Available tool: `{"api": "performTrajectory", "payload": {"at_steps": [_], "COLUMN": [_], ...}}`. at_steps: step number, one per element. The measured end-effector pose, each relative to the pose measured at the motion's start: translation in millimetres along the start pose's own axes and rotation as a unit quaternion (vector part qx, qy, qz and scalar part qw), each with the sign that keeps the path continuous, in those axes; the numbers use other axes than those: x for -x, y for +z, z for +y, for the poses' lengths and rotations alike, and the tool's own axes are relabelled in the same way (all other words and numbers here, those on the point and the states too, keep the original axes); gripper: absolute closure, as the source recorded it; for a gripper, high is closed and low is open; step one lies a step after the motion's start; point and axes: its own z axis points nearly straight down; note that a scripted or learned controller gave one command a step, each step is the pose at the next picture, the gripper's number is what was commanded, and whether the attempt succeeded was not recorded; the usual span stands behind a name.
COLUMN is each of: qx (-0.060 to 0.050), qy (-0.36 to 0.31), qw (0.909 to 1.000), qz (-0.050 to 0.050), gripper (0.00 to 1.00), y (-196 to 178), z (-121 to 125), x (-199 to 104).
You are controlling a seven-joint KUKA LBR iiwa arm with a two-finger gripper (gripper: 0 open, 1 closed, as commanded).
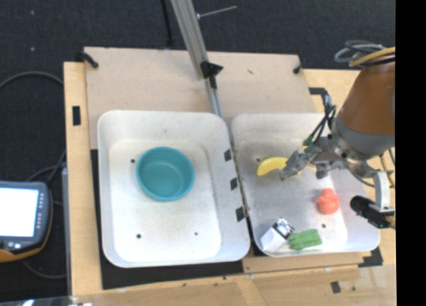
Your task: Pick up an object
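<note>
In the right bin (266, 132) a yellow banana-shaped piece (269, 165) lies near the middle left. My gripper (291, 167) hangs right at the banana's right end, reaching in from the right below the orange and grey wrist; whether it touches the banana is unclear. An orange-red lump (327, 201) sits further right and nearer the front. A green block (305, 239) and a small white and grey object (276, 233) lie by the front wall of that bin. A teal bowl (165, 173) stands in the left bin (120, 245).
A slanted metal post (193, 32) rises behind the two bins and ends near their shared wall. A tablet-like device (20, 215) lies off the bench at the far left. Cables hang beside the wrist on the right.
</note>
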Motion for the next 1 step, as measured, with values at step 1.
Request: {"api": "performTrajectory", "payload": {"at_steps": [1], "qx": [0.0], "qy": [0.001], "qw": [1.0], "qz": [0.0], "gripper": [0.0], "y": [0.0], "z": [0.1], "x": [0.1]}}
